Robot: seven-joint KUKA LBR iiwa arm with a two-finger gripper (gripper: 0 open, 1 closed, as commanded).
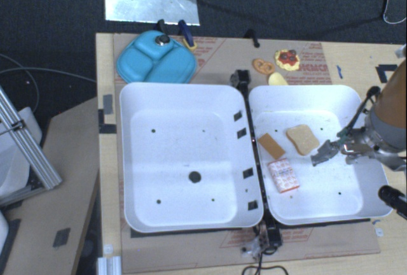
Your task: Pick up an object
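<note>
The pincer (323,153) hangs low in the right bin (318,94), at the end of the grey arm (388,121) that comes in from the right; whether its tips are released or clenched cannot be told at this size, and nothing can be seen between them. Its dark tip sits just beside the right edge of the tan bread-like slice (302,139), perhaps touching it, though the slant leaves that unsure. A little further left lies a brown rectangular block (271,146), close to the slice but apart from it, and below that a small red-and-white packet (283,176), near the divide between the bins. Any of these three could serve as the object to pick up; the slice is the nearest candidate. All three rest flat on the bin floor, so by the look of it the task is at the approach stage: the reach is made, while the grip and the lift are not yet done. Beyond, the left bin (137,140) has a small dark round thing (194,177) on its floor. On the bench (356,60) behind the bins sit a blue lidded container (156,58) and a few toy food pieces (278,63).
</note>
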